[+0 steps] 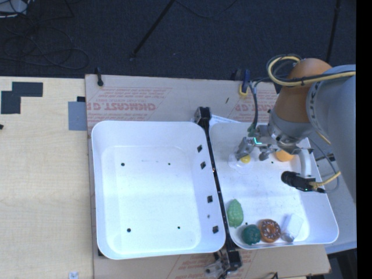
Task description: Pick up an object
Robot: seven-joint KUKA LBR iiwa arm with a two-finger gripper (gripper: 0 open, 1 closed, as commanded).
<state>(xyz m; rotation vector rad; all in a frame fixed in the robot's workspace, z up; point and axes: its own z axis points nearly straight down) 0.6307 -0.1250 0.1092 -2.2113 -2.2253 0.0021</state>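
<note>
You saw the arm point(308, 106) at 3 o'clock, above the right bin point(279, 190). Its claw point(251, 153) touched a small yellow object point(246, 158); whether it clenched, you could not tell. At 5 o'clock lay a green piece point(235, 213), a donut point(269, 230) and a teal ball point(251, 235).

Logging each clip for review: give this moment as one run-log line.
arm: over right white bin | gripper: low, at small yellow object | grasp: unconfirmed | near edge: green lumpy toy, teal ball, brown doughnut
</note>
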